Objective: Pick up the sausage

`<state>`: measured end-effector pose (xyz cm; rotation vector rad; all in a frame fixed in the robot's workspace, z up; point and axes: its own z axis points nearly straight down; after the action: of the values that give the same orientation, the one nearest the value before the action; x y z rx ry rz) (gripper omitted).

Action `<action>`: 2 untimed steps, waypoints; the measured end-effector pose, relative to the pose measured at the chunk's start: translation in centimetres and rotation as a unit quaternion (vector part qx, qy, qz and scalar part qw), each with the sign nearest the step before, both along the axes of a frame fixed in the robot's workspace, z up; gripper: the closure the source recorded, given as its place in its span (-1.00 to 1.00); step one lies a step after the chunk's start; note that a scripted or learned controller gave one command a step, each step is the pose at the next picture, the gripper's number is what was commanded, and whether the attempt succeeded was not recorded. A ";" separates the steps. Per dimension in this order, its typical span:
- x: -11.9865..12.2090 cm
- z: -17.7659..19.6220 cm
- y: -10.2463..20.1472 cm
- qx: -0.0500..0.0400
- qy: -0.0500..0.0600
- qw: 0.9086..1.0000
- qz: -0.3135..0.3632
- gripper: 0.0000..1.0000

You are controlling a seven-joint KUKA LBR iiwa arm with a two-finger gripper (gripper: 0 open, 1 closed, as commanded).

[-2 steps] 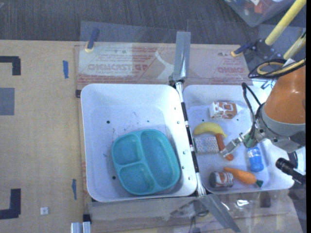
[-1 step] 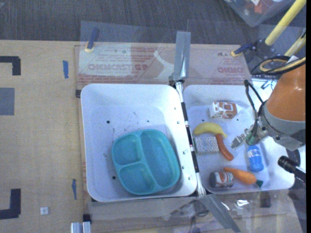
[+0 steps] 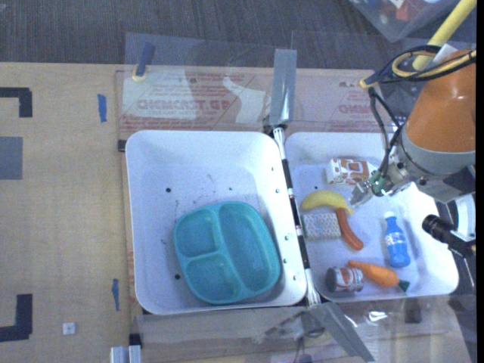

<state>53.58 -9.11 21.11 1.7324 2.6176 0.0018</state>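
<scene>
The sausage (image 3: 349, 229) lies in the right bin (image 3: 446, 274), a reddish-orange link whose long axis runs from about 11 o'clock down to 5 o'clock. From the jaws (image 3: 365, 191) it sits at roughly 7 o'clock, near but apart, its upper end the closer one. Whether the jaws are spread or closed I cannot tell (they are small and blurred against the white floor), and nothing can be made out between them.

Close around the sausage, nearest first: the banana (image 3: 325, 200) curves across at its 11 o'clock, seeming to touch or overlap the sausage's upper end. The grey sponge (image 3: 322, 225) lies just beside it at 9 o'clock. These two crowd the left side and the top, so in my judgement a grasp lower along the link, with the jaws closing across the long axis, has more room.

Farther out, the blue bottle (image 3: 395, 240) stands at 3 o'clock, with clear floor between. The carrot (image 3: 376, 274) lies at 5 o'clock, and the small can (image 3: 345, 279) at 6 o'clock, both below the sausage's lower end. The small carton (image 3: 346, 170) sits at 12 o'clock, near the jaws themselves.

Farthest, across the divider at 9 o'clock, the left bin (image 3: 151, 157) holds a teal divided plate (image 3: 225, 252), well apart. Both bins rest on the table (image 3: 60, 203).
</scene>
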 end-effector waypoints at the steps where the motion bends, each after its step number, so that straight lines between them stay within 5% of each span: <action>1: -5.7 -4.0 -2.2 0.001 0.003 0.988 -0.157 1.00; 2: -1.1 2.7 1.4 0.000 0.001 0.973 -0.230 1.00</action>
<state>52.52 -7.73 23.77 2.2896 2.1496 -0.0005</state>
